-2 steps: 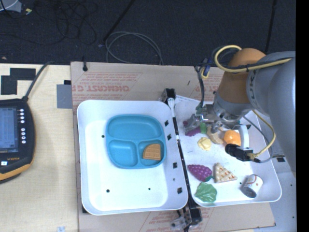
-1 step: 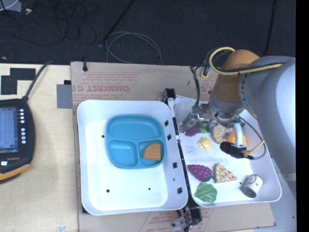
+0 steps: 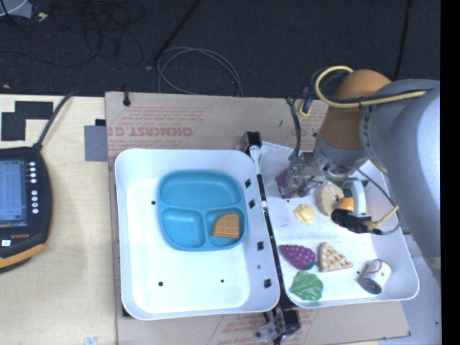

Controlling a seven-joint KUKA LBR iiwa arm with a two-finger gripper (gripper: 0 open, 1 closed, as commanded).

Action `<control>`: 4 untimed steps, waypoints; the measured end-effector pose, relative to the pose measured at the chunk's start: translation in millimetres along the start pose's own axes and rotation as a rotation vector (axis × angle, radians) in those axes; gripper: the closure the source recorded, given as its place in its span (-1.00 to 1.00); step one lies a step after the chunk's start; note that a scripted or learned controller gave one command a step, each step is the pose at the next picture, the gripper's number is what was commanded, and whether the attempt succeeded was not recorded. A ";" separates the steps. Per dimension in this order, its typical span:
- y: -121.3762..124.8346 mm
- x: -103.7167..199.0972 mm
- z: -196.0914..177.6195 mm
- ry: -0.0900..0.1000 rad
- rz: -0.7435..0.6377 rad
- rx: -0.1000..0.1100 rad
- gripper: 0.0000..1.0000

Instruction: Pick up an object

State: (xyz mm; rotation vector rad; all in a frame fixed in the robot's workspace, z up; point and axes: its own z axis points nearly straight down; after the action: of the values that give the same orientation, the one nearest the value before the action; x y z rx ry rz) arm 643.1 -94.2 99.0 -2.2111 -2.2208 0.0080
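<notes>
Two bins: white trays side by side, the left bin point(image 3: 136, 264) and the right bin point(image 3: 392, 264), meeting at a black hinge strip.
Arm: grey with an orange band point(image 3: 359, 86), reaching in over the far part of the right bin.
Gripper: the gripper point(image 3: 298, 182) is low over the right bin's far left corner.
Fingers: too dark and too tangled with the wrist to tell from here whether they are spread or closed; nothing can be made out between them.
Nearest thing: a small yellow piece point(image 3: 305, 213), just toward the near side of the fingertips, apart from them.
Beside that: a beige round piece point(image 3: 329, 196) and an orange piece point(image 3: 346, 204), a little toward the arm.
Farther toward the near rim: purple grapes point(image 3: 297, 254), a pizza slice point(image 3: 333, 257), a green leaf point(image 3: 307, 286) and a small tipped can point(image 3: 374, 274).
Left bin: a blue divided plate point(image 3: 188, 203) with a waffle point(image 3: 227, 226) in one of its small compartments, well away from the fingers.
</notes>
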 end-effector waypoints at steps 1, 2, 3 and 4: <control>-34.1 68.3 -171.4 0.001 -0.002 -0.023 1.00; -32.9 -28.0 -40.1 -0.004 0.012 0.001 1.00; -30.7 -23.5 -47.3 -0.002 0.006 -0.006 -1.00; 0.6 -3.9 9.9 -0.001 0.003 -0.005 -1.00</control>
State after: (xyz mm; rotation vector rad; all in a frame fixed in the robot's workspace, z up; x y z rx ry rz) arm 643.6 -98.0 89.1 -2.2170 -2.2210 0.0035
